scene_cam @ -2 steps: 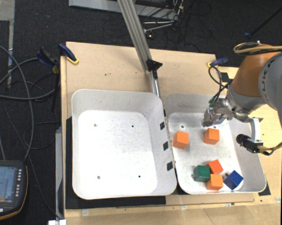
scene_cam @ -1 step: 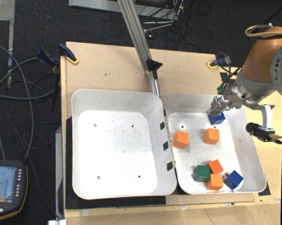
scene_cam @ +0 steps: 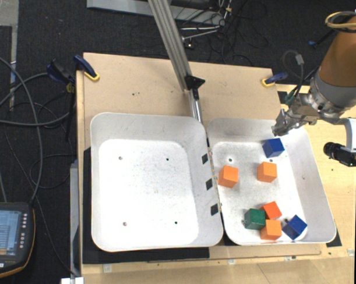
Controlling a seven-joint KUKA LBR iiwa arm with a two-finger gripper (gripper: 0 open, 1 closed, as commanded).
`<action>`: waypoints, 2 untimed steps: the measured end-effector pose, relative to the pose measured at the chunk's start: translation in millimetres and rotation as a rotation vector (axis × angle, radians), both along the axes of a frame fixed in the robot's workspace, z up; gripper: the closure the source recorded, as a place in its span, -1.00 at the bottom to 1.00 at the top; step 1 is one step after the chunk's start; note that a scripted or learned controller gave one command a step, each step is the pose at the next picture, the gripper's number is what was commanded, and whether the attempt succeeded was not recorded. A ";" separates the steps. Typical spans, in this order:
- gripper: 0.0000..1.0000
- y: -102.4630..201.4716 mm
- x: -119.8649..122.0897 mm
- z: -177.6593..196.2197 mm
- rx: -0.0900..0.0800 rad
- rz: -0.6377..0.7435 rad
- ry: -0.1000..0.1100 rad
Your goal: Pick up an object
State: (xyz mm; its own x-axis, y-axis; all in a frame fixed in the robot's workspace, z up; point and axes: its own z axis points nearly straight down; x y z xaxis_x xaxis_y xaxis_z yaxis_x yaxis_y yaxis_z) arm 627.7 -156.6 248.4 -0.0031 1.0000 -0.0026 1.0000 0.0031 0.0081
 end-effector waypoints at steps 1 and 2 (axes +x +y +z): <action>1.00 58.3 3.7 -11.2 0.004 0.005 0.008; 1.00 102.7 14.1 -13.3 0.003 0.004 0.007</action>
